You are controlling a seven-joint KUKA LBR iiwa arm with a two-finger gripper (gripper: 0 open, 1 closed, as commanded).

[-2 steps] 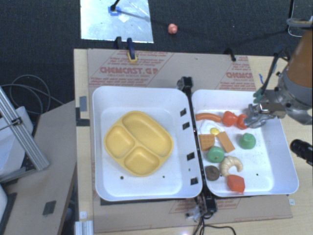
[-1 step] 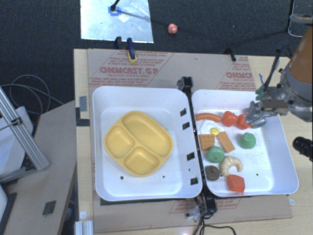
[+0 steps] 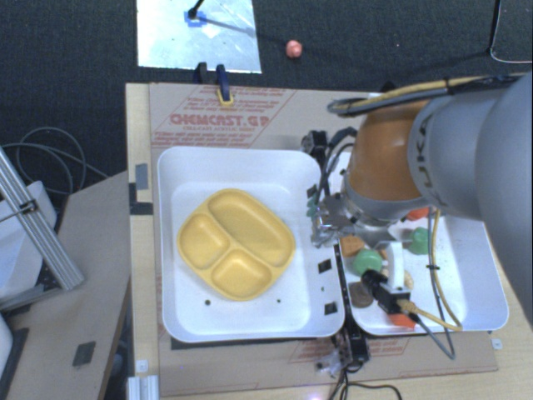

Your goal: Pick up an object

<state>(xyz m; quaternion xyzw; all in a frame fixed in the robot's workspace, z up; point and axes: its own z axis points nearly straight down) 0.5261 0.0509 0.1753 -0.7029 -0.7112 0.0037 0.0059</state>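
**Arm down over the right bin, claw hidden under the wrist**

The arm reaches in low over the right bin — its orange band and grey wrist cover the inner end of that bin. The claw sits beneath the wrist housing; from here I cannot tell how it is set, or whether anything is in it.

Just below the claw lie a green object and, under that, a brown round piece. To its right, a second green object with something orange-red just above it. Lower right of the claw — an orange piece near the bin's front wall.

Left of the claw, the left bin holds a yellow divided plate, well apart from it.
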